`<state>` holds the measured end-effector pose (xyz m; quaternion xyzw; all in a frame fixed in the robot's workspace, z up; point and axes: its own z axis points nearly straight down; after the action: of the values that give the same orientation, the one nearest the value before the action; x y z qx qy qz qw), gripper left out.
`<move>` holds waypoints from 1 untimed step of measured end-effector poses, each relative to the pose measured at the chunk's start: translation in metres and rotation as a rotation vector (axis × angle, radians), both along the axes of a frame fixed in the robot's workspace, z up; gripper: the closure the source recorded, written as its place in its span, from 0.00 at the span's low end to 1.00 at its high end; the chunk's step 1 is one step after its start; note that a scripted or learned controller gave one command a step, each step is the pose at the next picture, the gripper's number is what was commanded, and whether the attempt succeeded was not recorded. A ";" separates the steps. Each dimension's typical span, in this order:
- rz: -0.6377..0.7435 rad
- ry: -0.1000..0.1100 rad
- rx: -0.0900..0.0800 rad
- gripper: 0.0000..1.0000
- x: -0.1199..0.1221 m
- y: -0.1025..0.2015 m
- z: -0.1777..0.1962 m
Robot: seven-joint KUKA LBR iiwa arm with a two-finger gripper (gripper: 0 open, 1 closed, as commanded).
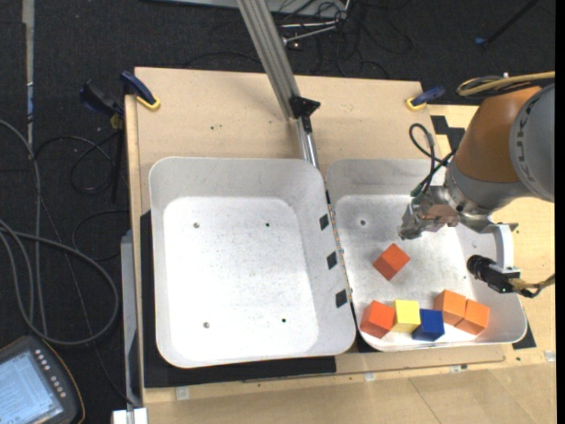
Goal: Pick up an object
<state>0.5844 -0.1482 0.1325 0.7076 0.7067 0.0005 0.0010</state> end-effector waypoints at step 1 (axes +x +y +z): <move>0.003 -0.004 -0.001 1.00 0.001 0.001 0.043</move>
<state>0.5850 -0.1477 0.1752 0.7064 0.7078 0.0014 0.0026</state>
